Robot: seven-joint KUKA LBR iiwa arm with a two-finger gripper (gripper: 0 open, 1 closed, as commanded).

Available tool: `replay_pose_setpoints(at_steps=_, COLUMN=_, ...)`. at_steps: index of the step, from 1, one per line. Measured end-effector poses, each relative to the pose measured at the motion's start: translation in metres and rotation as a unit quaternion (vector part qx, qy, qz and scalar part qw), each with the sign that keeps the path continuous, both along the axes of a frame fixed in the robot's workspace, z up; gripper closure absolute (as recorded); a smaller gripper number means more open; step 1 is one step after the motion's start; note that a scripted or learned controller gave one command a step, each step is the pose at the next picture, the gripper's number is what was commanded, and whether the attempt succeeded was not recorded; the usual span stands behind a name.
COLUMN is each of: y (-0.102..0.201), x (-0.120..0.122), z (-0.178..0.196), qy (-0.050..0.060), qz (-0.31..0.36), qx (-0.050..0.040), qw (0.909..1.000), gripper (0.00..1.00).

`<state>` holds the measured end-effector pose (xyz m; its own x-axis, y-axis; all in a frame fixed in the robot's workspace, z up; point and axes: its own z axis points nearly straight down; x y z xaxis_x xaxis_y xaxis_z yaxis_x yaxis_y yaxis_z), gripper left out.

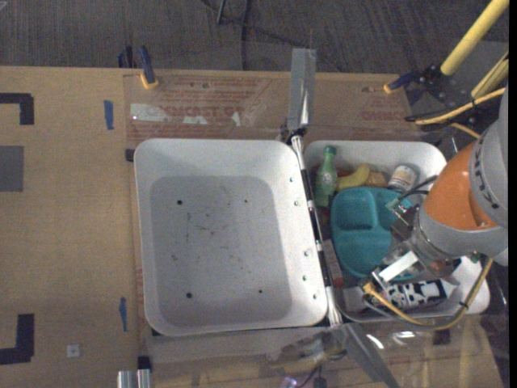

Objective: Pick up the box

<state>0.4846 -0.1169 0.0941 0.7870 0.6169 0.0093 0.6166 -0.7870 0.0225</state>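
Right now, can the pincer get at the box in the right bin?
Probably yes: the pincer hangs close by the box, nothing lies on it, and the teal tray sits beside.

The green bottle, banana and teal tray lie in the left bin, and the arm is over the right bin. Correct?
Only the bin is wrong. The camera view shows the green bottle, banana and teal tray in the right bin, with the arm over it.

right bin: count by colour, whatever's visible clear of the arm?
Green: 1, bottle
Yellow: 1, banana
Teal: 1, tray
Pale: 1, can
Total: 4. What lies under the arm I cannot tell.
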Motion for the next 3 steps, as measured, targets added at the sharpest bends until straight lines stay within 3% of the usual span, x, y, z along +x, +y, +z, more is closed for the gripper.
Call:
replay_pose_setpoints(at_steps=1, y=-0.041, x=-0.006, z=0.023, qy=0.012, qz=-0.022, qx=0.0064, qw=0.9997, gripper=1.00)
replay_pose_setpoints(at_steps=2, y=-0.034, x=0.002, z=0.028, qy=0.003, qz=-0.015, qx=0.0094, qw=0.9998, gripper=0.00)
replay_pose_setpoints(at_steps=3, y=-0.106, x=-0.005, z=0.201, qy=0.012, qz=-0.016, qx=0.0063, qw=0.9998, gripper=0.00)
